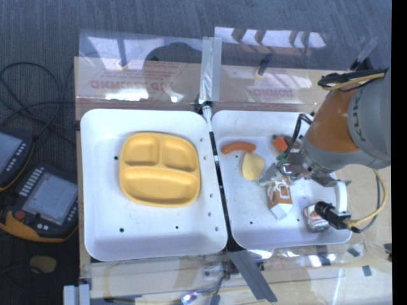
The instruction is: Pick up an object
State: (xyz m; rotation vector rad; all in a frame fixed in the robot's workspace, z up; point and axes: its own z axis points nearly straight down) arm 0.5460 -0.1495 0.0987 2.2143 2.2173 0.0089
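The gripper (pixel 287 168) hangs low over the right bin (pixel 254 231), in the centre-right of the frame; whether it is spread or pressed together I cannot tell, since the wrist covers it from above; nothing can be seen held in it.

The likeliest thing to pick is the brown and white carton (pixel 278 197); it lies on the bin floor just below the gripper in the frame, touching it or nearly so. Its long axis runs roughly top to bottom of the frame, leaning slightly toward the lower right. A grasp would probably need to close across the short width, left to right in the frame.

3 other candidates lie near: a pale yellow piece (pixel 252 166) just left of the gripper; an orange sausage (pixel 238 147) to its upper left, long axis across the frame; a red-orange piece (pixel 280 143) just above it. A small can (pixel 311 216) sits toward the lower right corner of the bin.

The left bin (pixel 102 234) holds 1 yellow divided plate (pixel 159 168), well apart from the gripper.
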